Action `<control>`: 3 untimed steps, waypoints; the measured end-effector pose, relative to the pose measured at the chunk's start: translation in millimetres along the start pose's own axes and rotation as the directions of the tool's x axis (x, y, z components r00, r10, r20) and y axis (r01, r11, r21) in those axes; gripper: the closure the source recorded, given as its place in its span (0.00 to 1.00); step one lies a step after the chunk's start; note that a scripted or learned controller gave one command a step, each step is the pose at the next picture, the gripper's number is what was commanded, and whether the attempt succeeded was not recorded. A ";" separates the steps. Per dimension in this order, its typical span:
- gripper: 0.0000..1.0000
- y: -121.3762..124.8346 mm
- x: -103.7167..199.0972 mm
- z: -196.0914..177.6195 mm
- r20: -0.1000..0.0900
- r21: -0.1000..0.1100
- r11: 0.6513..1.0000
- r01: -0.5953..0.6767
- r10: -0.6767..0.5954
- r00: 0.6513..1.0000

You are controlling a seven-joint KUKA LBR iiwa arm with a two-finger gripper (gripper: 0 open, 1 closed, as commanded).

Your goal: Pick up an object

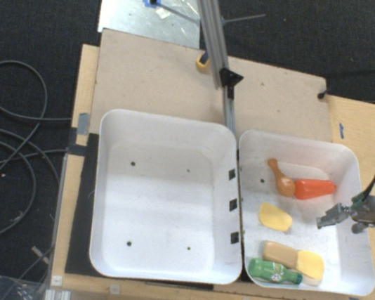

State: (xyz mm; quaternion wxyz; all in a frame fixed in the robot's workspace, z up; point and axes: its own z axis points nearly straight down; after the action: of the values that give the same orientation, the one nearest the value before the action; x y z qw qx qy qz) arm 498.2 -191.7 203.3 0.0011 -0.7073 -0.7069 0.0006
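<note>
Hovering: fingers (pixel 327 219) over right bin (pixel 364 179), near its right wall; nothing between them, open/closed – can't tell
Nearest: yellow piece (pixel 275 217), left of fingers, apart
Far side: orange carrot (pixel 315 189) touching drumstick (pixel 280 177)
Near side: green bottle (pixel 274 272), tan block (pixel 280 253), yellow wedge (pixel 311 265)
Left bin (pixel 109 168): beside, on table (pixel 157 76)

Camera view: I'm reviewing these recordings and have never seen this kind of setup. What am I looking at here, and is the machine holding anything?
One fixed camera looks down at a slant on a bench with two shallow white bins. The left bin sits beside the right bin, which contains toy food: a drumstick, a carrot, a yellow chip-like piece, a bread-like piece, a pale yellow piece and a green bottle. A robot arm enters from the right; its hand hovers over the right bin. Nothing is visibly between its fingers.
</note>
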 end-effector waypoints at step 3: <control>1.00 3.7 4.7 72.8 0.002 -0.005 1.000 0.001 -0.001 1.000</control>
State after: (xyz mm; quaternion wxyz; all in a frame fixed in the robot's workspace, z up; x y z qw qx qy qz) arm 501.7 -186.9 130.6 -0.0014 -0.7069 -0.7073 -0.0007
